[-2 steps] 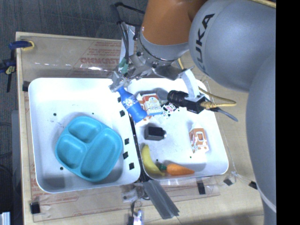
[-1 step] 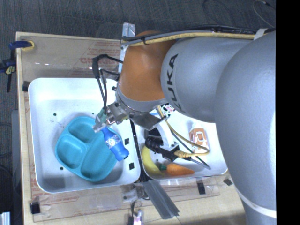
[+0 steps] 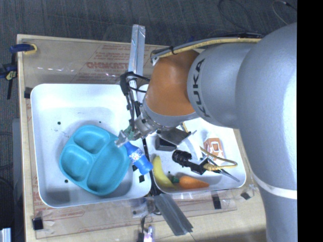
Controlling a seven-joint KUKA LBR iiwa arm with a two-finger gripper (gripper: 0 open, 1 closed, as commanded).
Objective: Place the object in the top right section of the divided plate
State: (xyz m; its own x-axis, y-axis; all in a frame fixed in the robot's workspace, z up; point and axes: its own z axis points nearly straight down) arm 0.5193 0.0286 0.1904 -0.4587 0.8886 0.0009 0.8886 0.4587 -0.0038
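A light blue divided plate lies in the left white bin. It has two small sections on its upper left and one large section on its lower right. My gripper hangs over the plate's right rim, under the orange band of the arm. A small dark blue object with a white label slants down to the right from just below the gripper tip, over the wall between the two bins. The view does not show whether the gripper grips it.
The right bin holds a yellow banana, an orange carrot and an orange-and-white packet. The big grey arm covers much of that bin. A metal bar stands behind the bins.
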